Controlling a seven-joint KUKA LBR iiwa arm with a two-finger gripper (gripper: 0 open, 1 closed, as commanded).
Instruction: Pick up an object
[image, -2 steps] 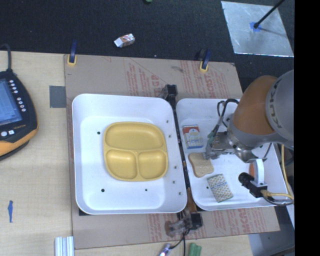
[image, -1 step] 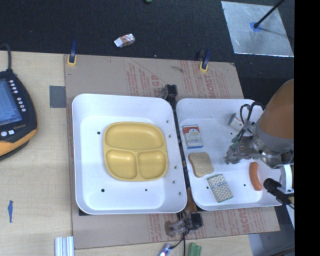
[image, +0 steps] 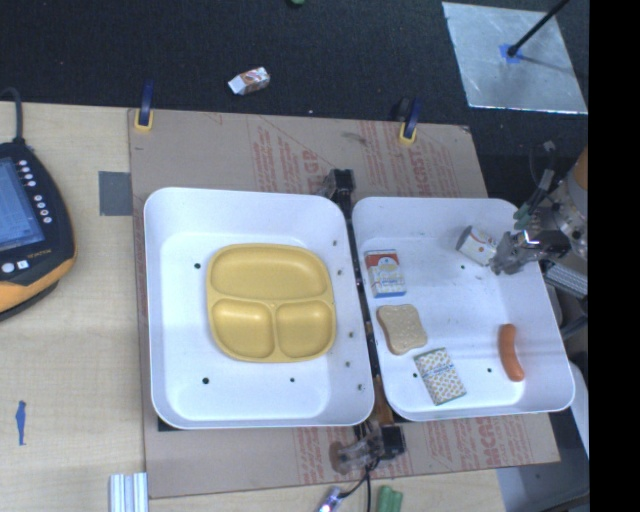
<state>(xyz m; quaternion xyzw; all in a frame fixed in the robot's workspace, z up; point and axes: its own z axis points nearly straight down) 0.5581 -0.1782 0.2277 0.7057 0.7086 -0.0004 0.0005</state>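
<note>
Reaching for the small grey piece (image: 474, 241) that lies just to the left of the tool (image: 514, 251), in the right bin (image: 462, 310).

The tool stands over the far right part of this bin; I cannot tell how far it is open, and I see nothing held in it. The grey piece is almost touching it, on the side toward the bin's middle. To do the step well, I judge the tool should first centre itself over the piece, come straight down, and close across its shorter side. The piece seems to lie at a slant, its long axis running from upper left to lower right, but it is too small to be sure. The sausage (image: 511, 352), nearer the front rim than the tool, is well apart.
</note>
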